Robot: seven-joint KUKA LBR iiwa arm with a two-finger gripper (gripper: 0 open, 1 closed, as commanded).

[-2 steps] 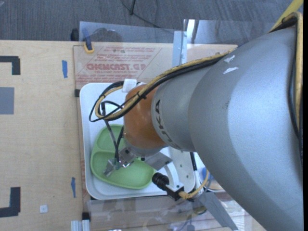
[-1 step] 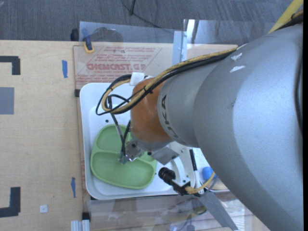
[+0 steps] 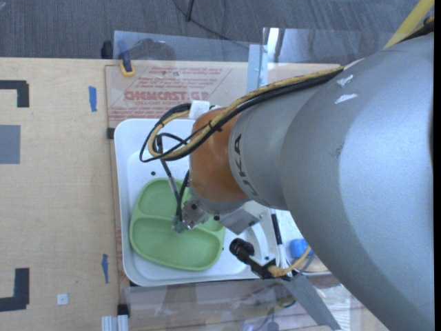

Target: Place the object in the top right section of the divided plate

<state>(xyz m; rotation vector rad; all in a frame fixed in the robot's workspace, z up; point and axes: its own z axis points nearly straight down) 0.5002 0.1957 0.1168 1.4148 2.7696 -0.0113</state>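
**Robot arm reaching down over a green divided plate in a white bin**

A large grey robot arm (image 3: 331,136) with an orange band above its wrist comes in from the right and covers much of the scene. Its two-finger gripper (image 3: 182,221) hangs low over a light green divided plastic plate (image 3: 162,243), close to the ridge where the plate's sections meet. The wrist hides the fingertips, so whether they are apart, together or clamped on something cannot be told.

The plate lies in a shallow white plastic bin (image 3: 127,157), toward the bin's lower left. Its visible sections show bare green surface; the part nearest the arm is covered by the wrist. The object to be placed cannot be made out.

Black and yellow cables (image 3: 165,140) loop from the wrist across the upper part of the bin. A small blue object (image 3: 298,247) lies near the bin's lower right, partly behind the arm. The bin sits on a pale wooden bench (image 3: 55,185) marked with blue tape and black squares.
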